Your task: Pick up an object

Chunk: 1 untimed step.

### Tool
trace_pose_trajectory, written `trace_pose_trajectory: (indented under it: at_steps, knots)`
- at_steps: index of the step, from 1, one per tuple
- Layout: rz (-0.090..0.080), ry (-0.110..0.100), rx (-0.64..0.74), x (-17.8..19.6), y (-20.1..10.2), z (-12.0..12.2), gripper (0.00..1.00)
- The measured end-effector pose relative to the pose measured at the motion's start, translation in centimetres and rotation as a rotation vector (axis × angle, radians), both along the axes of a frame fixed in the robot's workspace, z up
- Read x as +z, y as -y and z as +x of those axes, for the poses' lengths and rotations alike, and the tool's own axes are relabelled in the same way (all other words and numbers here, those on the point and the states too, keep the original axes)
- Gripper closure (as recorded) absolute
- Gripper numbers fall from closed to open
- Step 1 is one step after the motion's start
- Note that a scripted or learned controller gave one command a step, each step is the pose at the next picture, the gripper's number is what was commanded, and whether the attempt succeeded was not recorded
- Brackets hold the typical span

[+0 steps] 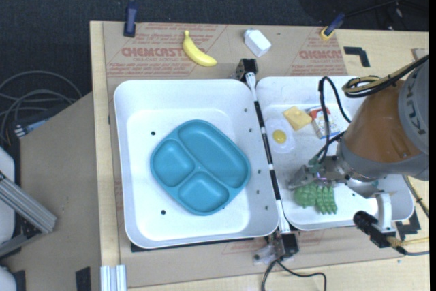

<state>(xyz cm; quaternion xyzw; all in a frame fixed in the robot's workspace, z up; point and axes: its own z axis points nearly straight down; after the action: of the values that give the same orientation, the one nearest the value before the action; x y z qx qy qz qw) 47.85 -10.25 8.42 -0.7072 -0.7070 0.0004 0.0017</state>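
My gripper [308, 178] hangs low in the right bin [402, 204], reaching in from the right. It is directly over the upper left edge of a bumpy green object [317, 199] that lies on the bin floor near the front. A yellow wedge [296, 117], a small red and white item [319, 120] and a clear round piece with a yellow centre [280, 137] lie further back in the same bin. The arm's orange band [378, 126] covers the bin's right part.
The left bin [136, 112] holds a blue divided plate [199, 165]. Outside the bins, on the back of the bench, lie a yellow banana [197, 51] and a white block [257, 42]. A black cable [325, 95] loops over the right bin.
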Motion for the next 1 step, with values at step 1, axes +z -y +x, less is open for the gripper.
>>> trace_pose_trajectory:
  at_steps: [1]
  knots:
    - [-0.003, 0.004, 0.000, 4.32, 2.77, 5.18, 0.00]
